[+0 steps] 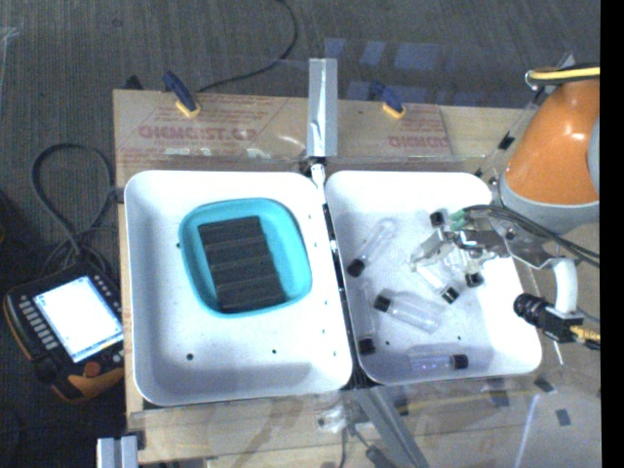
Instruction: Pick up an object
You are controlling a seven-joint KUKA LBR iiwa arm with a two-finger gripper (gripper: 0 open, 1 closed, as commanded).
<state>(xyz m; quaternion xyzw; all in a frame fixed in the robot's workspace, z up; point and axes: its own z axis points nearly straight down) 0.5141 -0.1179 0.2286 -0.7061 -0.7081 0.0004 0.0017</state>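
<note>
Dark grey carpet surrounds a plywood bench (244, 130) seen from above, with two shallow white bins side by side on it. Blue clamps sit at the bench's far edge, and a teach pendant (68, 325) with a lit screen lies on the floor to the left.

Your left bin (156, 359) holds a turquoise tray (195, 232) with a dark ribbed insert (242, 261) inside it. Your right bin (497, 344) holds the objects to choose from: several small clear plastic vials with black caps, scattered and lying on their sides. One vial (370, 244) lies toward the bin's left, another (409, 310) near the middle, and a third (434, 363) close to the near wall. More clear pieces cluster toward the upper right of the bin.

The arm's orange band (556, 149) enters from the right. Its gripper (458, 237) reaches down into that upper-right cluster, amid the clear vials there. Transparent plastic and metal parts overlap at that spot, so you cannot tell how the pincer is set, nor whether anything sits inside it.

As a judgement of progress: the approach looks made, with the tool low in the right bin among the vials, but no object is visibly lifted. Every vial you can make out appears to rest on the bin floor. A confirmed grasp and the lift remain.
</note>
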